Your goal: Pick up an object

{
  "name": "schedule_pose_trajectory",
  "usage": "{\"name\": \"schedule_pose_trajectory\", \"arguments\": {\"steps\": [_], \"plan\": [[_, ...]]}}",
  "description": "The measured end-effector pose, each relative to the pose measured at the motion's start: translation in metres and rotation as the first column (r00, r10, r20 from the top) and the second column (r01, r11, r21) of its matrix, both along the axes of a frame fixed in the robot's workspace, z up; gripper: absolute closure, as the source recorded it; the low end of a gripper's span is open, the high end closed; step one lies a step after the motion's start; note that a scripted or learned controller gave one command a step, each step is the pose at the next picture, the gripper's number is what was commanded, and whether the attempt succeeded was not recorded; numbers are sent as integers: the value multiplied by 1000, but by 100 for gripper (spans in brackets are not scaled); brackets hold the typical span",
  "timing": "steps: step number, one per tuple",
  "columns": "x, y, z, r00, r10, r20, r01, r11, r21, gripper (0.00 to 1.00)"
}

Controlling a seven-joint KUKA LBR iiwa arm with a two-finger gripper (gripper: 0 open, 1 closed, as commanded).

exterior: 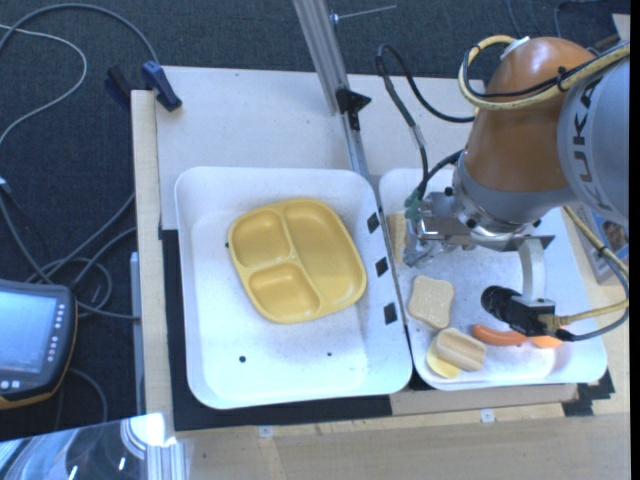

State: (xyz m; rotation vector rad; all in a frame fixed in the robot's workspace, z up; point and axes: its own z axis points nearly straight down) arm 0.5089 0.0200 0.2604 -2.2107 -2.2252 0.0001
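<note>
Arm [525, 118] sets gripper [424, 240] just beside bread slice [431, 302]

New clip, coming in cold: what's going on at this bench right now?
The arm reaches over the right bin, with its gripper at the bin's far left side. Nothing can be seen held in it. A toast slice, a small bun-like piece and an orange carrot lie in that bin. A yellow divided plate sits in the left bin.
</note>
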Motion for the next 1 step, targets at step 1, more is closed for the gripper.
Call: {"name": "schedule_pose_trajectory", "arguments": {"steps": [1], "plan": [[-12,54,-5,1000,0,-1,0,1000,-1,100]]}}
